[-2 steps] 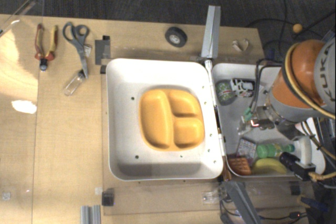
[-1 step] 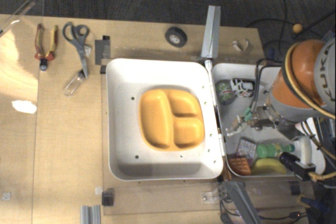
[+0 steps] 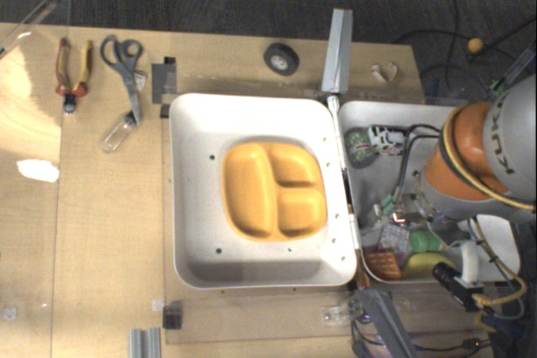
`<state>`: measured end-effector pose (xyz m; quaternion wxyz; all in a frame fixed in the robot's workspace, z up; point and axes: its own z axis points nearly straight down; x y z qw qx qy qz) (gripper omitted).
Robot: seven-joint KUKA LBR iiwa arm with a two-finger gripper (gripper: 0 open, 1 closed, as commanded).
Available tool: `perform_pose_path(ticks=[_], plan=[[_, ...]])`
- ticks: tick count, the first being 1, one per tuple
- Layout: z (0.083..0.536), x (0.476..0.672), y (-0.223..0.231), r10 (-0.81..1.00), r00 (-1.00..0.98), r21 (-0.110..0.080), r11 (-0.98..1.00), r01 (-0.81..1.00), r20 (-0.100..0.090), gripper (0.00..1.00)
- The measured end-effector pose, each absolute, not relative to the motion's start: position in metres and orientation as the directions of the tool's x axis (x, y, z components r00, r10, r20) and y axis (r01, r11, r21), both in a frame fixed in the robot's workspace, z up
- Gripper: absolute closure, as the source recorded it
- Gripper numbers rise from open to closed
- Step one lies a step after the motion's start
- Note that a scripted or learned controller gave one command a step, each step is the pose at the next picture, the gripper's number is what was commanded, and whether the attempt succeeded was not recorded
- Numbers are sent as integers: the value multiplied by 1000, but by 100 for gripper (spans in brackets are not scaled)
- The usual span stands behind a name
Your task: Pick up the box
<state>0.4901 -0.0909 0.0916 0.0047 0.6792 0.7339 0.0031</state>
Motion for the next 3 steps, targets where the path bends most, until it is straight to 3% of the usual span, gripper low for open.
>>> perform_pose_path(ticks=[1, 2, 3], plan=[[103, 493, -92, 997, -79, 19, 79, 997, -8, 100], [103, 493, -92, 997, -79, 19, 79, 997, -8, 0], [114, 495, -91, 997, -83, 24, 83, 996, -8, 100]])
